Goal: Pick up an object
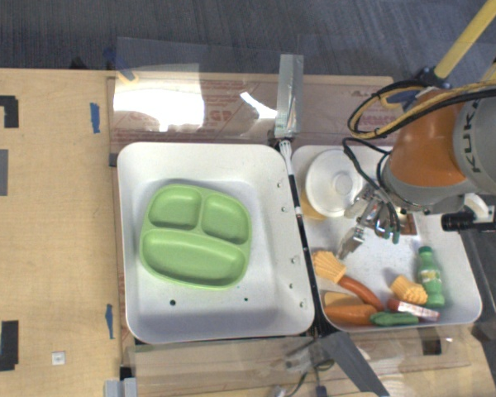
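R bin: pincer low over bare floor, fingers apart, gripping nothing. White cup behind it; brush, green bottle, toy carrot in front. L bin: green divided tray.

The grey arm comes in from the right with its orange band angled down-left, and the gripper hangs low over the right bin's middle, nothing visibly between its fingers.
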Robot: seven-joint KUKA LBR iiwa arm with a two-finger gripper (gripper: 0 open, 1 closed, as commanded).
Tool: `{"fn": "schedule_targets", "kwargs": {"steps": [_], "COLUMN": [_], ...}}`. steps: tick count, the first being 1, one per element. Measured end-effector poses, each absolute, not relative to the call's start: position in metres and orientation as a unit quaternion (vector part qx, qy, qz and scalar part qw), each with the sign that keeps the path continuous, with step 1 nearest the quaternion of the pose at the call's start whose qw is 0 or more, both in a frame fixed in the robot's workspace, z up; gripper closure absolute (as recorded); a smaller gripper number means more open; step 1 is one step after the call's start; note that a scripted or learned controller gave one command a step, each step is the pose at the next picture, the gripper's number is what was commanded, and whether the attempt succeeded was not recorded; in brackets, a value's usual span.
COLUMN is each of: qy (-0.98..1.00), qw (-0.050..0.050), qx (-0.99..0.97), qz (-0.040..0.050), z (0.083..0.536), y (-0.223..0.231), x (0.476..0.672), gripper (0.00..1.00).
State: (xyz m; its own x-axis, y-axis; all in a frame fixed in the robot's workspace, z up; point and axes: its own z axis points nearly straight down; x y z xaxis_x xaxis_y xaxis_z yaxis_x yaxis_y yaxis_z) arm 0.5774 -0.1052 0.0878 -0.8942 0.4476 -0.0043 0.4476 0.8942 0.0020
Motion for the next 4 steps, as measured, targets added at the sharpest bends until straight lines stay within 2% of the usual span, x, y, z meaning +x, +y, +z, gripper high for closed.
{"fn": "schedule_targets", "kwargs": {"steps": [1,2,3,4], "qy": [0.902,0.859,0.755,0.756], "qw": [0.002,0.003,0.003,0.005], "qx": [0.432,0.511,0.656,0.654], "qz": [0.0008,0.0020,0.0018,0.0035], "z": [0.095,0.088,0.088,0.099], "y": [-0.094,-0.103,-0.128,-0.127], "x": [0.616,0.571,0.499,0.501], "gripper": [0.00,0.00,0.00,1.00]}}
